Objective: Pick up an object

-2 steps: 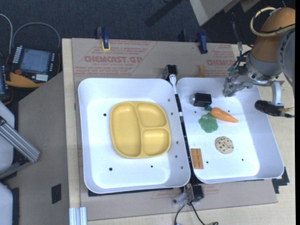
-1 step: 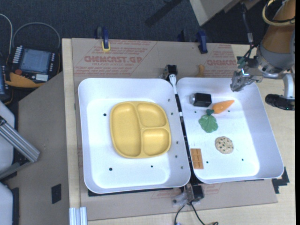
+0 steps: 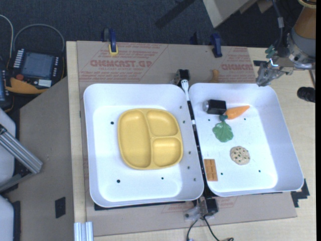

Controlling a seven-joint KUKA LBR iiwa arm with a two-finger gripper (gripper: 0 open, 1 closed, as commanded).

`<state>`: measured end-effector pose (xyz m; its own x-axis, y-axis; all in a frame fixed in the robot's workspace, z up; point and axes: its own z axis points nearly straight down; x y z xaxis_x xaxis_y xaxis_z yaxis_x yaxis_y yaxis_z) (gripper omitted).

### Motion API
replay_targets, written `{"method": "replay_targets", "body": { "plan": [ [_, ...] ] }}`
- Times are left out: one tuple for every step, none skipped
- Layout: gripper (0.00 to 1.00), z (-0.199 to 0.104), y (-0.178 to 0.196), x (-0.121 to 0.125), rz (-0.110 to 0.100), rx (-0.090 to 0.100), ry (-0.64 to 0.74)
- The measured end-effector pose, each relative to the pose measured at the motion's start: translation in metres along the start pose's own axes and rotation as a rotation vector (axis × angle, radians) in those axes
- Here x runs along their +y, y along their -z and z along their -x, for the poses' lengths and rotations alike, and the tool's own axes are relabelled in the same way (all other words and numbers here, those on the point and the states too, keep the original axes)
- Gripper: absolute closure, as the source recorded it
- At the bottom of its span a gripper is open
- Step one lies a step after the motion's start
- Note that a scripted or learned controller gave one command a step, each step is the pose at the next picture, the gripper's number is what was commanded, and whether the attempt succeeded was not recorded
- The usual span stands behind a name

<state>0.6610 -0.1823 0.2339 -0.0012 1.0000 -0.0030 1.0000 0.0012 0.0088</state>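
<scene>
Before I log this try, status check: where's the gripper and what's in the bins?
Gripper over right bin's far edge, holding nothing. Carrot, broccoli, cookie, black block untouched in right bin. Yellow divided plate in left bin.

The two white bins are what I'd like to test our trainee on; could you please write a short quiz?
1. True or false: the yellow divided plate lies in the left bin.
2. Which item lies nearest the right bin's front edge? A) carrot B) cookie C) black block
3. Fill in: the green leafy piece lies just below the ____.

Key: 1 true; 2 B; 3 carrot. The gripper hovers over the right bin's far rim.
</scene>
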Motion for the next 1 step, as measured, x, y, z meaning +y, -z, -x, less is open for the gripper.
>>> {"method": "replay_targets", "body": {
  "plan": [
    [1.0, -0.0003, 0.0002, 0.0007, -0.006, 0.001, 0.0]
  ]
}}
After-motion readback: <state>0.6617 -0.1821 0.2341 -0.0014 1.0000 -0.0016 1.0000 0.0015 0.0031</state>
